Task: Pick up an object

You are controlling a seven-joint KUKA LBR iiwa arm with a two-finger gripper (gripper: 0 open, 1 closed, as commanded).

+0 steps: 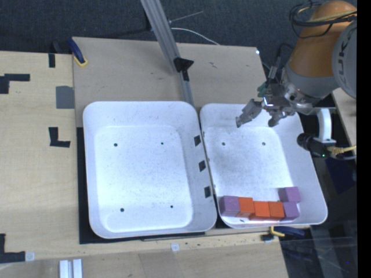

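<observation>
Gripper up over the far end of the right bin, fingers spread apart, nothing between them. Well away from the blocks: purple block, orange blocks and more purple blocks, all crowded in a touching row against the near wall of that same bin. Left bin alongside, sharing a rim. Slanted metal pole behind both. Hard to count the blocks exactly; edges blurred together.
</observation>
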